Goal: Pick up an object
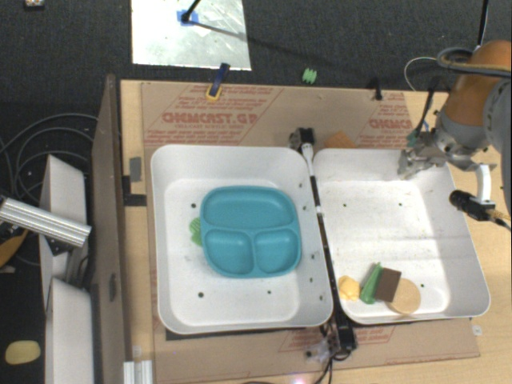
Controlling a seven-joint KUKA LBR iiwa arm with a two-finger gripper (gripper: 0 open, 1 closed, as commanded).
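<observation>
We locate the gripper [410,165] over the right bin's [448,214] far corner, jaw state indiscernible, well apart from the yellow, green, brown and tan objects [382,286] clustered touching at its near wall, where crowding risks a slipped grasp.

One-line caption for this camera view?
Gripper hovers at right bin's far edge; small objects lie near front, teal tray in left bin.
</observation>
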